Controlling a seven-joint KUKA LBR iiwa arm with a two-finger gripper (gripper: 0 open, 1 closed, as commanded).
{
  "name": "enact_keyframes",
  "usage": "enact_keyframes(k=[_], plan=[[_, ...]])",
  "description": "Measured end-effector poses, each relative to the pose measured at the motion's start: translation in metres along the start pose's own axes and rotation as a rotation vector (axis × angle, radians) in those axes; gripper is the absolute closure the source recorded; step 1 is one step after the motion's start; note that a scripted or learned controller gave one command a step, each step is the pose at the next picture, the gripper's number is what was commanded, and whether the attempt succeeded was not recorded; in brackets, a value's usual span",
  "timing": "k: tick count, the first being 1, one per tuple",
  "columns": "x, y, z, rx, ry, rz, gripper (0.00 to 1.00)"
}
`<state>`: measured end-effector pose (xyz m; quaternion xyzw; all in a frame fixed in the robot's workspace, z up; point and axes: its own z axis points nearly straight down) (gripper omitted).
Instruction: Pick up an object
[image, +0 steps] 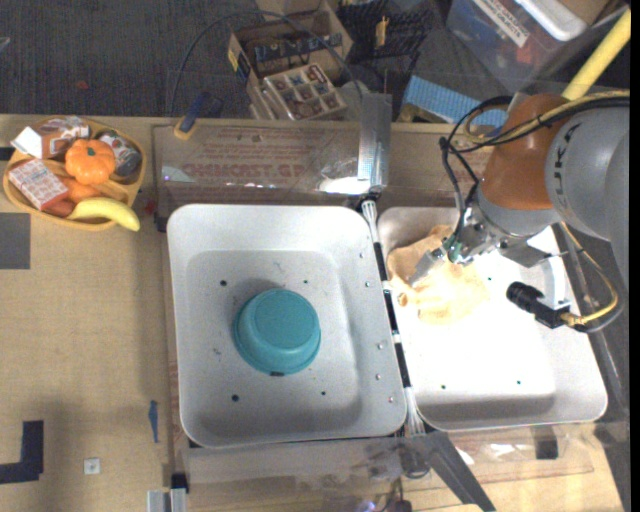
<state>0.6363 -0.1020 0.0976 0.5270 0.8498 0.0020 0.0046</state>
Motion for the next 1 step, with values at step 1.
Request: enact_keyframes(k=[1], plan=[[-0.0226,0.0249,0.0079,0.003,0.001,0.247,0.00]])
